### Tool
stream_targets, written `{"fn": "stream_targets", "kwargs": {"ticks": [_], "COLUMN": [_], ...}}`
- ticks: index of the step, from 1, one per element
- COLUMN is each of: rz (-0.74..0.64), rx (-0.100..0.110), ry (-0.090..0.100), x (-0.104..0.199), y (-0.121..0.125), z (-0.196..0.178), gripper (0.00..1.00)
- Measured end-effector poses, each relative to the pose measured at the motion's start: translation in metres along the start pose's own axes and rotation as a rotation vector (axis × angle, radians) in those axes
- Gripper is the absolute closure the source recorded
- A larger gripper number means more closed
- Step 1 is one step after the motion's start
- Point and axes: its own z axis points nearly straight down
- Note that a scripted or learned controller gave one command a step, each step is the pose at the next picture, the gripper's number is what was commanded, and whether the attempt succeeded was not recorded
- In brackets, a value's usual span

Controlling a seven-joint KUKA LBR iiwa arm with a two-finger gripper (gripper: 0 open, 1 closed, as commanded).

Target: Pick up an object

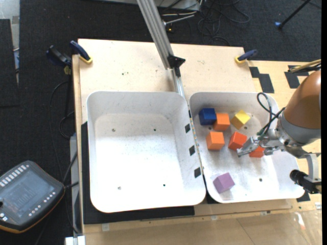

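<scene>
The right bin [271, 185] holds several small blocks. A blue block [207, 116], an orange block [222, 121] and a yellow block [241, 119] lie near its back. In the middle sit a second orange block [215, 140] and a red-orange block [237, 140], and a purple block [223, 182] lies near the front. My gripper [248, 148] is low in the right bin, right beside the red-orange block. A small red block [257, 152] shows directly at the gripper, partly covered by it; whether it is gripped is unclear.
The left bin [92, 137] stands beside the right one, their rims meeting in the middle. A slanted metal pole [156, 27] rises from behind the bins. A teach pendant [25, 195] lies at the lower left, off the bench.
</scene>
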Motion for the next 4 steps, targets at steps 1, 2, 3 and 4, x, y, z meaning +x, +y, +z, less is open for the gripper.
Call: {"fn": "stream_targets", "kwargs": {"ticks": [1,2,3,4], "rz": [-0.001,-0.004,-0.004,-0.004], "rx": [-0.004,-0.003,-0.004,0.001], "ry": [0.001,0.002,0.001,0.003], "x": [0.000,-0.005,-0.009,-0.009], "y": [0.002,0.008,0.012,0.013], "z": [-0.013,-0.074,-0.138,-0.152], "gripper": [1.00,1.00,1.00,1.00]}}
